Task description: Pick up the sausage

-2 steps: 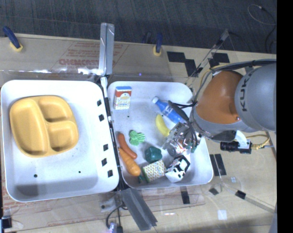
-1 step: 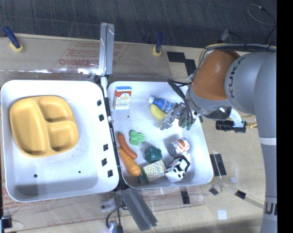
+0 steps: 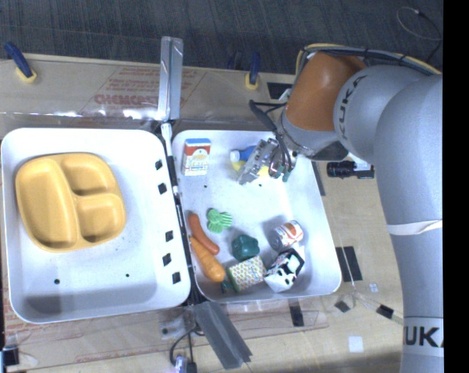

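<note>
A sausage [image 3: 203, 234] lies by the right bin's [image 3: 321, 208] left wall, beside a carrot [image 3: 209, 263], well apart from the gripper [image 3: 259, 164] below and left of its fingers. Whether those fingers are released or clenched cannot be told.

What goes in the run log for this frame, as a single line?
task: pick up sausage | claw: over right bin's far end, apart from sausage | sausage: by bin's left wall, beside carrot | grasp: none

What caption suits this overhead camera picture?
Gripper hovers near the right bin's far end; sausage lies untouched by its left wall.
</note>
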You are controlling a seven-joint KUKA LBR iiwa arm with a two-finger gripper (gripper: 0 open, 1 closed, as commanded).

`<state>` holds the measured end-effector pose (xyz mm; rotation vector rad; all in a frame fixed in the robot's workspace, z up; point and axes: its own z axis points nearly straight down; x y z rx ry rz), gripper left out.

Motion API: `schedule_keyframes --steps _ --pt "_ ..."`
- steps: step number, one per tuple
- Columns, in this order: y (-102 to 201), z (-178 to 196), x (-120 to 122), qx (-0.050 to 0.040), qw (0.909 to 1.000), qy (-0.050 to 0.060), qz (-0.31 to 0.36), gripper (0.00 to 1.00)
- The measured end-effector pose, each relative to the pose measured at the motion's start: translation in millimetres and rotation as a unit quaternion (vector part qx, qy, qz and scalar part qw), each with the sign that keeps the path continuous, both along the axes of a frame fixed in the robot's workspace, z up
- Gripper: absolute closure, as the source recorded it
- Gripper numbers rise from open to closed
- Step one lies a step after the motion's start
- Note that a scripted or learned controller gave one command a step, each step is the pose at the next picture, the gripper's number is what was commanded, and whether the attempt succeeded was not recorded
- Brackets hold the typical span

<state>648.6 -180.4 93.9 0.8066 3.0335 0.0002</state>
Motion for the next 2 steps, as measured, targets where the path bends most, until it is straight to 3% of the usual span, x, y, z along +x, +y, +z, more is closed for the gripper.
schedule_keyframes --steps 1,2 --pt "-26.4 1.3 3.0 0.0004 0.9982 0.000 0.059 1.00" --pt "-24.6 -2.4 -3.7 0.0066 0.9980 0.017 0.060 0.00"
